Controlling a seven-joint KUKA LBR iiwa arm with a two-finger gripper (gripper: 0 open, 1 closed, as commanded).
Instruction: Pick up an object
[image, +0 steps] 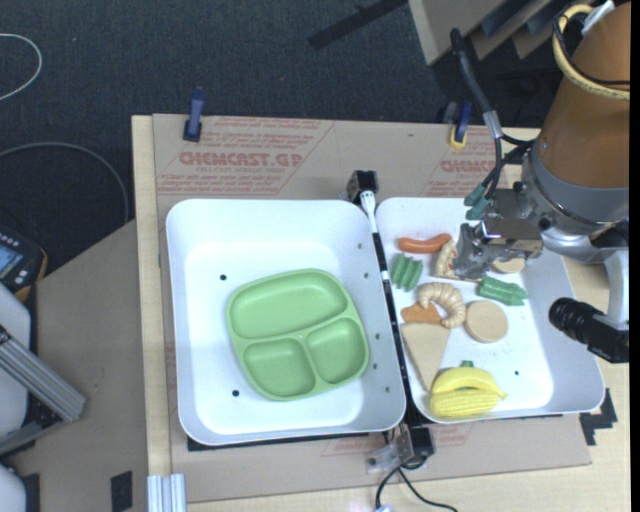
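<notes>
Arm: you see the grey arm with its orange band coming in from the right, over the far right corner of the right bin (530, 395).
Gripper: the gripper (474, 262) is low inside the right bin, near its far edge. I cannot tell if it is wide or narrow, and you cannot see any object caught in it.
Under the gripper: a pale toy piece (447, 262) lies just beside the tip; what it is I cannot tell.
Sausage: an orange-red sausage (424, 242) lies near the far left corner of the right bin.
Green beans: a small green bundle (405, 272) lies close to the left wall of that bin.
Green pod: a green pod (501, 291) lies just right of the gripper.
Croissant: a beige croissant (442, 298) is in the middle, touching an orange piece (421, 314).
Round cookie: a tan disc (487, 322) lies beside the croissant.
Corn and banana: a yellow corn with a banana (464, 391) lies at the near edge.
Left bin: the left bin (200, 250) carries a green divided plate (296, 330) in its middle.
</notes>
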